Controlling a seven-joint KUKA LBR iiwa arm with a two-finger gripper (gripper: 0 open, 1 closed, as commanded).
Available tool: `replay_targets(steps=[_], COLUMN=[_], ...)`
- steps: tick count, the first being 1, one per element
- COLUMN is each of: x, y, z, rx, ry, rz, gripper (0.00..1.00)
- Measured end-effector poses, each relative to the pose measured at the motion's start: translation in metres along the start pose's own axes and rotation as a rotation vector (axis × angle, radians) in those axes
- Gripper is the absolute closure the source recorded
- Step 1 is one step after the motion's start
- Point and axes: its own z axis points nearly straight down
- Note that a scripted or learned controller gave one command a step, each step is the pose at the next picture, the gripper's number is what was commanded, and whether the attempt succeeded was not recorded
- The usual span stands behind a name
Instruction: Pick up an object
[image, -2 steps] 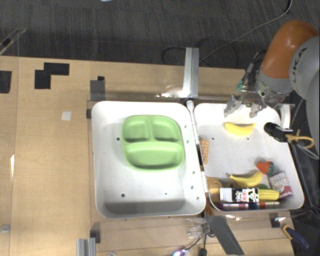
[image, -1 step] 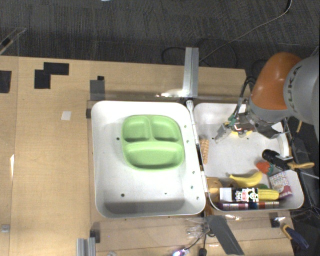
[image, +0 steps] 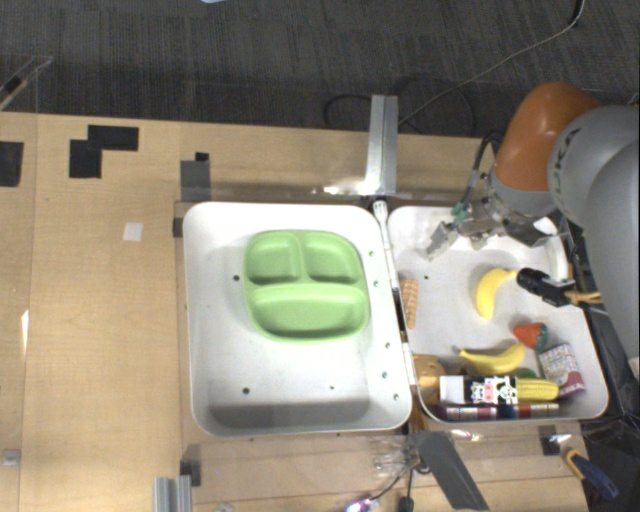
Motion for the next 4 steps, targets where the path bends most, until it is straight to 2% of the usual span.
replay_targets(steps=[1, 2, 3, 4], x=[-0.049, -0.047, -0.047, -0.006], y=[-0.062, -0.058, -0.058, -0.030], z=[0.002, -0.012, -0.011, 0.003], rx=[0.001, -0.009, -0.009, 0.001], ry=[-0.002, -0.002, -0.002, 0.002], rz=[-0.049, -0.050, -0.050, 0.239], gripper=[0.00, 1.00, 0.00, 0.00])
